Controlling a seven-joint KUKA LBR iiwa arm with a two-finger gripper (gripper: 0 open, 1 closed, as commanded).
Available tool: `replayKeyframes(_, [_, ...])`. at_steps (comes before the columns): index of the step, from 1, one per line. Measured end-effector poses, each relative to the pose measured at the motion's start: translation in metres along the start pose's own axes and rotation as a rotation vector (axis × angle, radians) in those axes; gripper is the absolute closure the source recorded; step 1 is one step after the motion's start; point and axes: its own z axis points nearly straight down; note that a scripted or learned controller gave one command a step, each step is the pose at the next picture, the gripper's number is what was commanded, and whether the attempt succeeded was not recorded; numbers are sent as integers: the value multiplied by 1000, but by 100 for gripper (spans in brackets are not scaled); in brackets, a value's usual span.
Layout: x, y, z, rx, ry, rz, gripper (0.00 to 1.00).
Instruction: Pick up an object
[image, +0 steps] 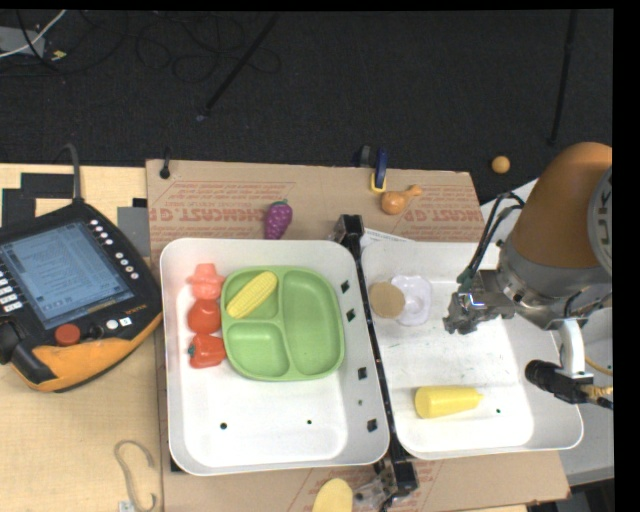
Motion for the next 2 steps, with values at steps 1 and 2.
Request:
replayKeyframes(1, [-1, 0, -27, 2, 1, 0, 100])
replayKeyframes(2, [51, 23, -36, 2, 2, -5, 100])
